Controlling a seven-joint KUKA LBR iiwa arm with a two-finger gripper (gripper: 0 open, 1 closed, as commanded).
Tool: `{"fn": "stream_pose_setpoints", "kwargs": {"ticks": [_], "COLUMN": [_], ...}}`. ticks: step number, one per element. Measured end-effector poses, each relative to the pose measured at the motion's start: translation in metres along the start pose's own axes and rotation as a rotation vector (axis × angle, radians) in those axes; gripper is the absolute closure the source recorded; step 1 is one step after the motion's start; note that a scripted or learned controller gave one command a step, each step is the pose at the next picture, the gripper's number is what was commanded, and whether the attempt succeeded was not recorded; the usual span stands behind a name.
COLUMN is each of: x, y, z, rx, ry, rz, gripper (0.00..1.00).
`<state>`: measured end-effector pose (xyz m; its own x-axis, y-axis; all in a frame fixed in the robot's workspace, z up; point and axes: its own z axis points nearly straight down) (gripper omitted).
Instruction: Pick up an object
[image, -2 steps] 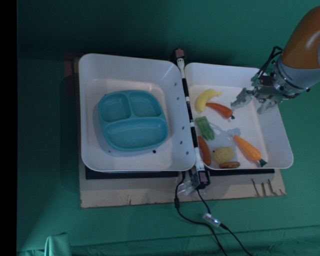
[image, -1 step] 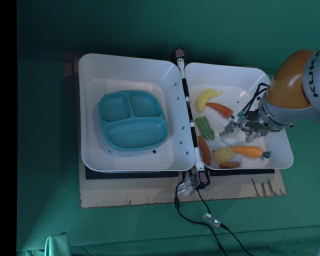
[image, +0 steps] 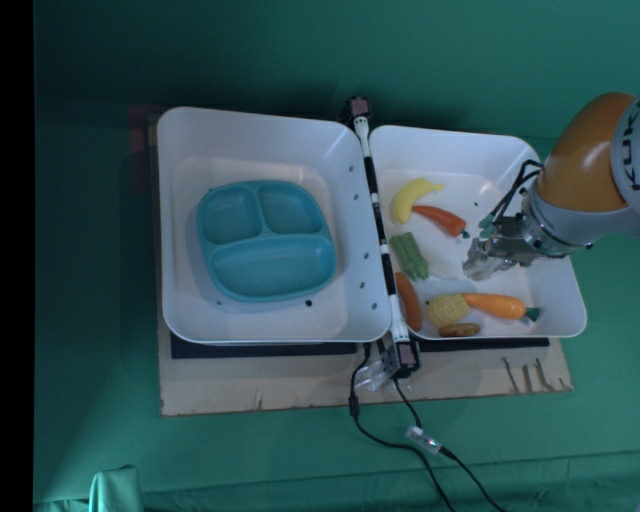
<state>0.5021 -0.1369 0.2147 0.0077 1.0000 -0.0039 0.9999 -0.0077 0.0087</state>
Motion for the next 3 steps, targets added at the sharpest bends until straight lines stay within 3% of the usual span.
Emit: {"fn": "stream_pose_setpoints", "kwargs": {"ticks": [1,2,3], "x": [-0.030,-0.023,-0.023], "y": [0.000,-0.009,-0.023], "z": [-0.066,-0.110,-0.132], "rx": [0.004,0.003,0.003], "ry": [0.001,0.001,0.001], "rz": [-0.003,-0.004,-0.004], "gripper": [1.00,1.00,1.00]}}
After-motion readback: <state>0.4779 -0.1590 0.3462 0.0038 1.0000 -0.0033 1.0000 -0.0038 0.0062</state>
